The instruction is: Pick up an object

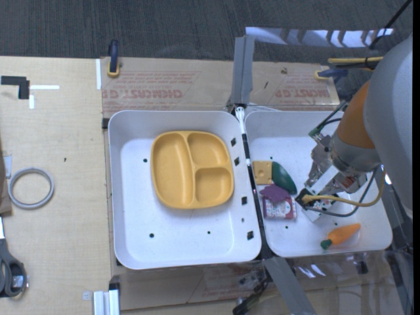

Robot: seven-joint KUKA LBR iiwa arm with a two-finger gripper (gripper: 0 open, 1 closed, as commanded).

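The right bin (pixel 295 140) holds a small yellow block (pixel 262 171), a dark green piece (pixel 283 174), a purple and pink toy (pixel 277 202) and an orange carrot with a green tip (pixel 342 233). My gripper (pixel 317 205) is low in this bin, just right of the purple and pink toy and up-left of the carrot. I see nothing held by it. In the left bin (pixel 131 241) lies a yellow divided plate (pixel 191 169).
On the bench left of the bins lie a grey tape ring (pixel 29 188) and scissors (pixel 10 275). A clamp (pixel 114 59) sits on the cardboard behind the bins. A metal divider (pixel 241 71) rises between the bins at the back.
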